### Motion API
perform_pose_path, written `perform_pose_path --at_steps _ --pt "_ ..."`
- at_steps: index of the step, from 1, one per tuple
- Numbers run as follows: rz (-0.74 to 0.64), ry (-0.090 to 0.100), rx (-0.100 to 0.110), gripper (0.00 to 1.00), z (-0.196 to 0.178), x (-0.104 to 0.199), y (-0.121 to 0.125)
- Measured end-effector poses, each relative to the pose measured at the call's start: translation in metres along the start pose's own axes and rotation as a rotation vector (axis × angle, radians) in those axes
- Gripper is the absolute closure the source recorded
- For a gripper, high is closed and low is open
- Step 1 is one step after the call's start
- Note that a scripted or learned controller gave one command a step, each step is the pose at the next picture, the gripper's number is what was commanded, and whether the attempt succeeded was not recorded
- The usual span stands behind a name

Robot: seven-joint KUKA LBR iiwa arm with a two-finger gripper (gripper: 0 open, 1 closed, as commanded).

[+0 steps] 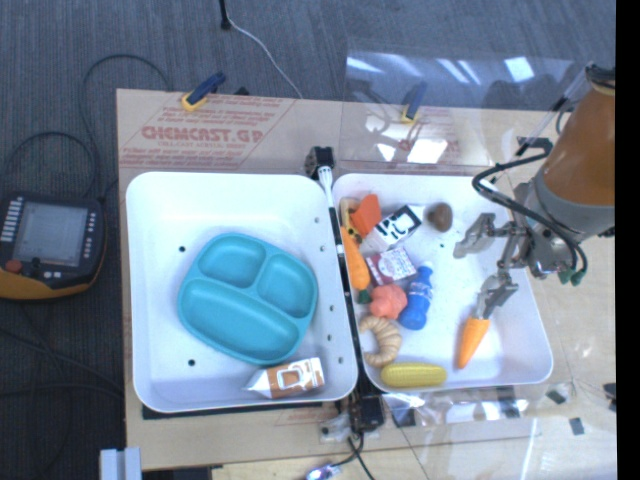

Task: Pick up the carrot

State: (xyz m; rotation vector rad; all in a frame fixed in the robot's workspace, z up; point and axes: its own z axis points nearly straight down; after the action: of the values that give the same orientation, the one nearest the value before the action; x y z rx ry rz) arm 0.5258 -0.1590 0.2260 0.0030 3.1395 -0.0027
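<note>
The carrot (472,339) lies in the right bin (530,368), near its right, near corner, tip pointing toward the near edge, well apart from the other items. The gripper (487,268) hovers just beyond the carrot's top end; its fingers (494,296) stand apart, with nothing between them, and one finger reaches close to the carrot. A cluster of toy foods fills the left side of that bin, including a yellow piece (412,375) and a blue bottle (417,299). The left bin (150,268) holds a blue divided plate (248,295) and a small carton (290,378).
</note>
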Motion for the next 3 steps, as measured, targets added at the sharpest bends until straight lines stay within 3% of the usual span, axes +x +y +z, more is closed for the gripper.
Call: perform_pose_path --at_steps 1,2,3 --pt "-0.221 0.005 -0.003 0.00 0.093 0.041 -0.010" --pt "-0.272 -0.006 -0.001 0.00 0.135 0.031 -0.029" --pt "-0.274 -0.015 0.006 1.00 0.123 0.027 -0.029"
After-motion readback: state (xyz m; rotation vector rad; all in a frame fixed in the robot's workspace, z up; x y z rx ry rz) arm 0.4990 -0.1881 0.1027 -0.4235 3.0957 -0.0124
